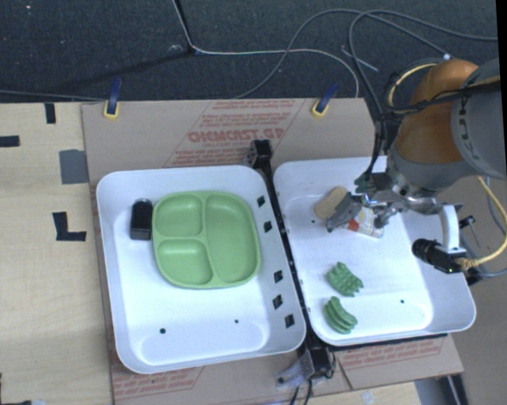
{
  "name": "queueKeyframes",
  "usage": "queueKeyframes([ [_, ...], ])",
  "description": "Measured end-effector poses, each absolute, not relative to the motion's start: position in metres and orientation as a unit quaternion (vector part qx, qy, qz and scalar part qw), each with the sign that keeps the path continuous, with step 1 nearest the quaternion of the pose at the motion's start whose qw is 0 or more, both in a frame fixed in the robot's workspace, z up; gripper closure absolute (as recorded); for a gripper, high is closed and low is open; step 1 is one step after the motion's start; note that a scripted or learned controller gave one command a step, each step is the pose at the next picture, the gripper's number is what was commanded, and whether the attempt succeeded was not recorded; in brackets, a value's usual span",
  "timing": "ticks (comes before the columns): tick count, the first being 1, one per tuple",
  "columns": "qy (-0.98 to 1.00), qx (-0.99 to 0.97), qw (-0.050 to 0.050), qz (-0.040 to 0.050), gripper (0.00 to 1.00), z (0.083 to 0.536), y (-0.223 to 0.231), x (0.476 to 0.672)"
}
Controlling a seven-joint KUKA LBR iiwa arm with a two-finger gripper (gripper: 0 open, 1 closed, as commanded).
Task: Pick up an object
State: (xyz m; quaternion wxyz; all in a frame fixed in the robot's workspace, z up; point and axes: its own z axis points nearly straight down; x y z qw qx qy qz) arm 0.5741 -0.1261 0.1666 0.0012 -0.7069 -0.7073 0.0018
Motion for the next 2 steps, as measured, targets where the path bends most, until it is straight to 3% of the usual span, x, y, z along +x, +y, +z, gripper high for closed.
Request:
queueKeyframes([
  [1, -0.708, -0.707, 0.002, 0.0024, 0.00, 0.104, -0.121, 0.577],
  [2, -0.708, -0.706, 0.001, 0.0012, 1.00, 0.117, -0.120, 0.578],
])
